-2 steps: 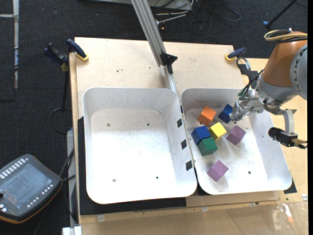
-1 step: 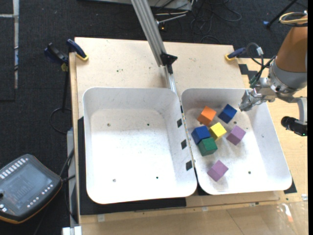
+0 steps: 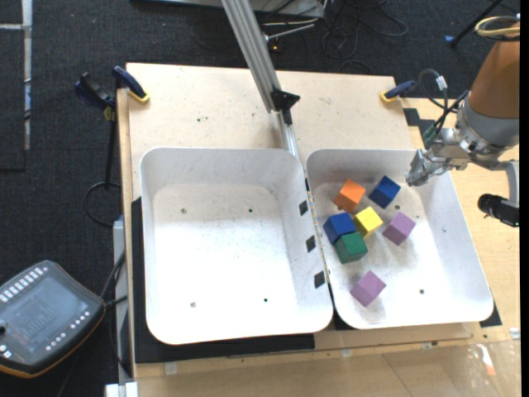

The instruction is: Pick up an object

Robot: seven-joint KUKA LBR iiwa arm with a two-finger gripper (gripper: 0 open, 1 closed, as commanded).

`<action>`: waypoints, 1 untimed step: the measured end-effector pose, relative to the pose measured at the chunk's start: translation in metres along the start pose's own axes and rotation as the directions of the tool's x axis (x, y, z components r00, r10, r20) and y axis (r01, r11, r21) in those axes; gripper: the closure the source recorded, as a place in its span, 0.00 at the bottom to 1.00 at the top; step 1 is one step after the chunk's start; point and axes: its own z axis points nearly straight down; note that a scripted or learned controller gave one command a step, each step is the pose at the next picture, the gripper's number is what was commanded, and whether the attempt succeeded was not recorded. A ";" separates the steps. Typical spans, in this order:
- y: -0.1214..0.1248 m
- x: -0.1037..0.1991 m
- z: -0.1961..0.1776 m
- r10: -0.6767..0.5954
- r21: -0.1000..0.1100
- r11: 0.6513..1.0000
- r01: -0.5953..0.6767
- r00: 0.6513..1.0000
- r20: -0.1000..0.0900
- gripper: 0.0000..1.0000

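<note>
1. task status: we judge the pick not yet done. all seven blocks lie on the floor of the right bin [image 3: 463,288]; none is lifted.
2. gripper [image 3: 416,174]: it hangs over the upper right part of the right bin, just beside the blue block [image 3: 385,192]. nothing shows between its tips. we cannot tell whether it is released or clenched; the tips are too small to read.
3. objects: orange block [image 3: 351,194], blue block, yellow block [image 3: 369,220], a second blue block [image 3: 338,226] and green block [image 3: 352,246] sit in a tight cluster, several touching. one purple block [image 3: 399,227] lies just right of the yellow; another purple block [image 3: 368,288] sits apart, nearer the front.
4. what is left, in our judgement: descend, close on a block, lift. the blue block by the gripper is the nearest candidate.
5. surface: the left bin [image 3: 223,246] has a speckled white floor. both bins rest on a pale counter [image 3: 207,106] with clamps at the back corners.
6. room: dark carpet [image 3: 66,40], cables, a metal strut [image 3: 248,40] slanting in from behind, a teach pendant [image 3: 41,317] at lower left.
</note>
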 end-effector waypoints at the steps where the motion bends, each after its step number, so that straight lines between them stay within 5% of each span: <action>1: -0.010 0.045 -0.010 -0.005 0.003 1.000 0.005 1.000 -0.003 1.00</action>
